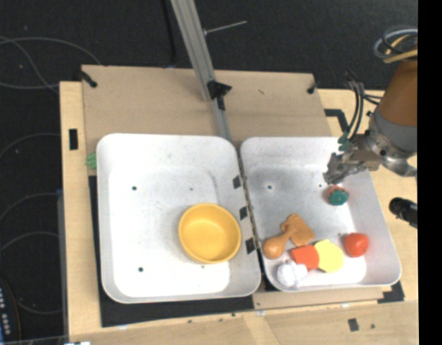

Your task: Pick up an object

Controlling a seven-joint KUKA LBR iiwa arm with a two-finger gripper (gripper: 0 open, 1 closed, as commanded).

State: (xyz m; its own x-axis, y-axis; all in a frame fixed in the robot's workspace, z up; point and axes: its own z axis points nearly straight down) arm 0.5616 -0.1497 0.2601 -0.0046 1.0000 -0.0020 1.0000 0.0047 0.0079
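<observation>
My gripper point(336, 175) hangs over the right bin point(278, 165) near its right side, just above a small teal and red object point(338, 196). Nothing shows between its fingers from this angle. Lower in the same bin lie an orange-brown wooden piece point(289, 234), a red-orange block point(304, 256), a yellow object point(330, 256), a red ball point(356, 244) and a small white object point(287, 273). A yellow bowl point(209, 233) sits in the left bin point(134, 171).
A slanted metal pole point(199, 56) rises from the back between the bins. The arm's orange band point(402, 95) stands at the right edge. Cables lie on the dark floor at left.
</observation>
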